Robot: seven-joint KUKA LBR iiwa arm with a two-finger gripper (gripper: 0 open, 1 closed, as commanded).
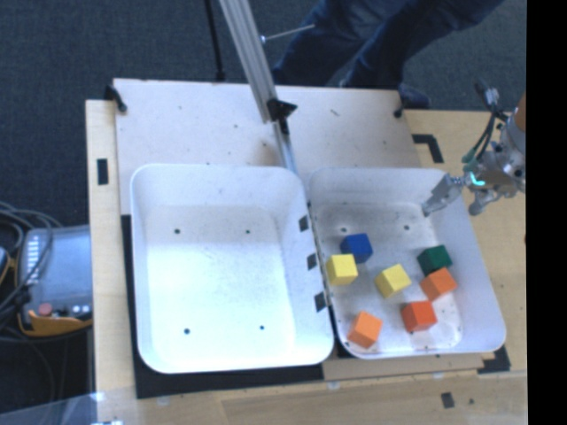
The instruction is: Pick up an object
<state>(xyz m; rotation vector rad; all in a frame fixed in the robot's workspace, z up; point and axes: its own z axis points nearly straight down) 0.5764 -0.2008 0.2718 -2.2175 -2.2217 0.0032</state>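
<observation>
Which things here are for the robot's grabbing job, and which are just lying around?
For the job:
claw
blue cube
two yellow cubes
green cube
three orange cubes
right bin

Just lying around:
left bin
grey box with cables
metal pole

Seven blocks [392,281] in the right bin [483,326], beside the left bin [151,343].

1 fixed camera looks down at a slant, from some height, on 2 white bins [221,184].
</observation>
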